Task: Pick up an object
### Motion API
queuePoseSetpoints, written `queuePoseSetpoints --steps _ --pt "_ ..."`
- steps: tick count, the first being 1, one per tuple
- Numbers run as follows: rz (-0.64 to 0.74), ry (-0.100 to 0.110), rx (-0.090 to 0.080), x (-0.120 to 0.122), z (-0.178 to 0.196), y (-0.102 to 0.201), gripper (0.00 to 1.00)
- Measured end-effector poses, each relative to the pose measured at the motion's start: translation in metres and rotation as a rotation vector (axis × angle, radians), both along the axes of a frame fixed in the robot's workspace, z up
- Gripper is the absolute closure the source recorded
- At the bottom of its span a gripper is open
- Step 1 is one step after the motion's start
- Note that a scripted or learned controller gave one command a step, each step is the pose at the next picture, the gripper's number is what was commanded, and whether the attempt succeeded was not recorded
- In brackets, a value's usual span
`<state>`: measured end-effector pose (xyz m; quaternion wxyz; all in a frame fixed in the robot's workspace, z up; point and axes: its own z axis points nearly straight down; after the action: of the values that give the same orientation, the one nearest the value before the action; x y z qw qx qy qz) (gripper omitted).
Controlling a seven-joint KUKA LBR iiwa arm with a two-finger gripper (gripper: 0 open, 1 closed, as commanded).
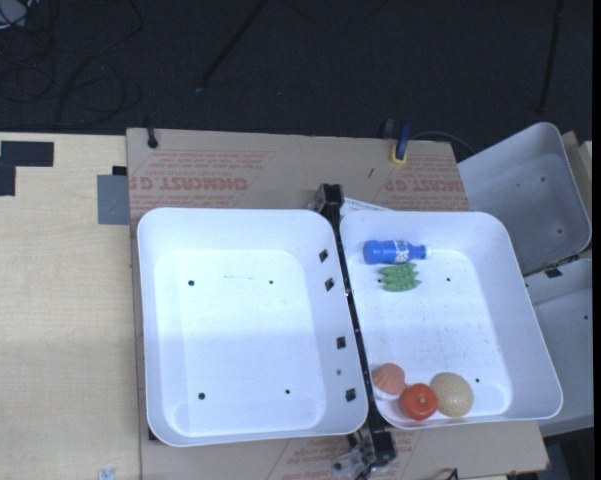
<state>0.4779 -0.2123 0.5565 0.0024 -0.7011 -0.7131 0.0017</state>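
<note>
From the camera above the desk, the right bin (500, 298) holds every candidate: a blue bottle (393, 252) lying at its far-left, long axis running left to right, a green piece (400, 278) just near of it, and a pink shell-like item (388, 377), a red ball (418, 401) and a tan ball (452, 393) clustered at the near edge. The left bin (235, 328) sits beside it. The claw's state I cannot tell, so its bearing to the bottle stays unknown.

On the right side, where the arm reaches in, lie pale grey-white panels (525, 193) with rounded corners, smooth faces and a few small dark dots like screw holes. A short black bracket (552, 269) sits between them. Whether these belong to the robot cannot be told.
</note>
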Motion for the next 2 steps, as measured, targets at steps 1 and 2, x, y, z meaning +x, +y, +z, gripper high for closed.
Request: queuePoseSetpoints --steps 1,2 --pt "0.004 0.001 0.0 0.0009 0.0099 0.0004 1.0" --pt "0.005 0.002 0.0 0.0009 0.0096 0.0005 0.0"
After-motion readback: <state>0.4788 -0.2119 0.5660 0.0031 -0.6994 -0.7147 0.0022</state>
